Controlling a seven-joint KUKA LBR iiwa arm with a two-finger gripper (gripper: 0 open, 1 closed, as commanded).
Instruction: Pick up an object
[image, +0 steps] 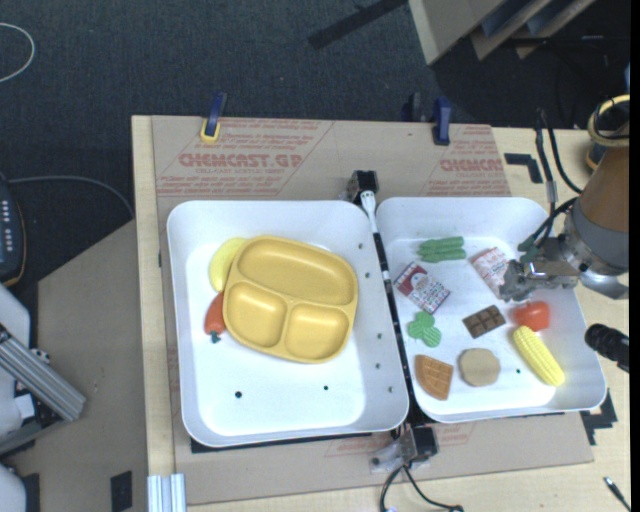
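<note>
Right bin, bottom of frame: the right bin (572, 392) carries the pickable toys; along its lower edge lie a waffle piece (434, 375), a round biscuit (480, 367) and a corn cob (537, 354), each apart from the next.
Middle row: a chocolate square (485, 321) and a green leafy piece (424, 328) sit above those; a red tomato (531, 315) lies just beside the corn's upper end.
Gripper: the gripper (520, 279) hangs at right centre of the frame, low over the bin and just above the tomato; I cannot tell how far its fingers are spread, and nothing shows between them.
Likely aim: judging by that placing, the tomato or the red-and-white packet (489, 265) just to its left is the candidate.
In the way: packet, tomato and corn crowd the tool's tip, so a descent may nudge a neighbour; the bin's right wall is also near.
Upper right bin: a printed carton (422, 287) and a green bean pod (441, 249) lie well apart from the tool.
Left bin: the left bin (290, 400) bears an upturned yellow divided tray (290, 298), with a yellow piece (224, 262) and a red piece (215, 316) poking out at its left side.
Far: cardboard bench top (320, 160) with clamps in the upper frame.
</note>
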